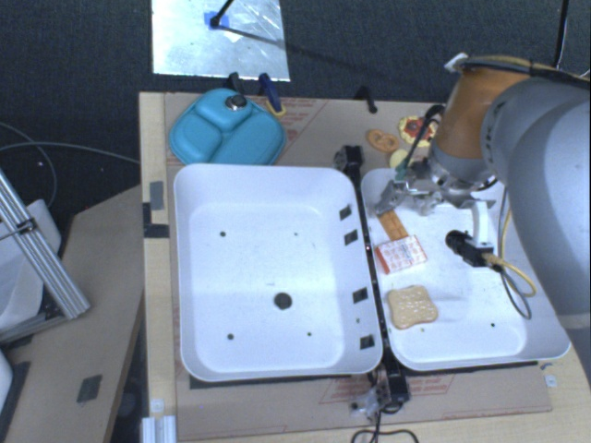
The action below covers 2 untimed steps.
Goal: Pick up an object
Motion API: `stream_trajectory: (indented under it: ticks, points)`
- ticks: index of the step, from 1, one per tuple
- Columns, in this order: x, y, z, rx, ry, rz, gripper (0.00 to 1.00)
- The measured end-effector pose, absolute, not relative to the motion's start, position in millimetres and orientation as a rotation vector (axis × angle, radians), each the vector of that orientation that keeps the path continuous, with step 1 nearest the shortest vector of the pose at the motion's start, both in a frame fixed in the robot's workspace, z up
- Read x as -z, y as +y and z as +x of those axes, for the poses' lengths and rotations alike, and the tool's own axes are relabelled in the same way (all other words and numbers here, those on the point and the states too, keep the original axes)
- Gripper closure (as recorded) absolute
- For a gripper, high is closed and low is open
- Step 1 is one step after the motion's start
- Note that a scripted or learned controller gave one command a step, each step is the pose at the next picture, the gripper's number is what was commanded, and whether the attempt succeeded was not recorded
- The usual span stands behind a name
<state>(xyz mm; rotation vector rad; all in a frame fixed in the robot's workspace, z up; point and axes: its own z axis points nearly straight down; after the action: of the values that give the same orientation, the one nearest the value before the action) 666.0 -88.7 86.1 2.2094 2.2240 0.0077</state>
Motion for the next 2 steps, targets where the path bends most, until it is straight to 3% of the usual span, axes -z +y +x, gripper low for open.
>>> stream_trajectory:
  ticks: [1, 2]
  points:
    - [-85.6, -82.7, 657.7, -0.003, 2.225, 2.212, 0.0]
    - [-97.3, -82.9, 659.0, -0.007, 2.224, 2.208, 1.0]
